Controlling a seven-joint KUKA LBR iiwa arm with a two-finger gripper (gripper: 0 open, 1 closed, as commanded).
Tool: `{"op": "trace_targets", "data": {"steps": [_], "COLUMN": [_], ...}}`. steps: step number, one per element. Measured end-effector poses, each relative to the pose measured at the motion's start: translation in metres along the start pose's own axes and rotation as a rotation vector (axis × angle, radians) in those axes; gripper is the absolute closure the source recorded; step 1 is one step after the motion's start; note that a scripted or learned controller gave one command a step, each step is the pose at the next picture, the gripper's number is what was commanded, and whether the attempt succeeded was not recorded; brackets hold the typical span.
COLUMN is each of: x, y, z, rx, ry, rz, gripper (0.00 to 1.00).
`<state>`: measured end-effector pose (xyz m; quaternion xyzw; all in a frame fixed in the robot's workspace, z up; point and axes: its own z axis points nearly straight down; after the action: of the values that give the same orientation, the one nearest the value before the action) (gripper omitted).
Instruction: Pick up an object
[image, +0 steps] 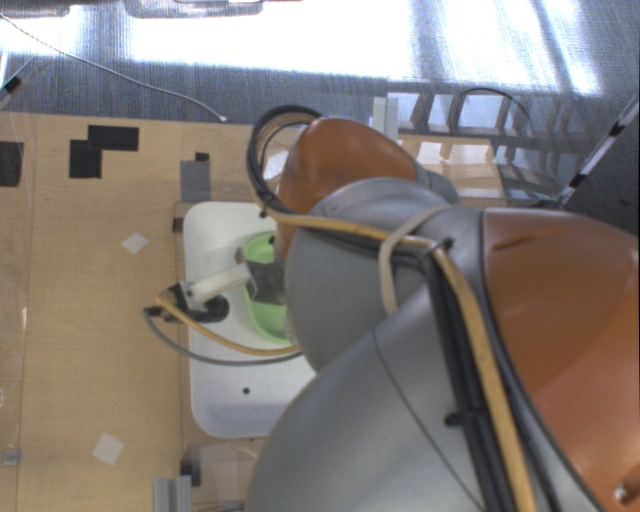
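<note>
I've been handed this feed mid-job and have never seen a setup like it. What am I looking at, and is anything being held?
There is one camera, fixed above the bench and looking down at a slant. The big grey and orange shape is the robot arm, reaching in from the right and passing very close to the lens. Beneath it, on the tan bench, sits a shallow white bin. Inside the bin lies a light green thing, perhaps a bowl, partly covered by the arm. The gripper is down in the bin, right at the green thing. From this angle I cannot tell whether it has hold of anything.
</note>
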<state>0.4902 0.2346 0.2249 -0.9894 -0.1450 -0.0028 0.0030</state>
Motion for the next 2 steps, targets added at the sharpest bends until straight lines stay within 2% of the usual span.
{"op": "trace_targets", "data": {"steps": [1, 2], "x": [-0.0033, -0.0025], "y": [-0.0011, -0.0021], "z": [0.0040, -0.0056], "rx": [-0.003, -0.003], "ry": [-0.009, -0.010], "rz": [-0.593, -0.600], "gripper": [1.00, 1.00]}}
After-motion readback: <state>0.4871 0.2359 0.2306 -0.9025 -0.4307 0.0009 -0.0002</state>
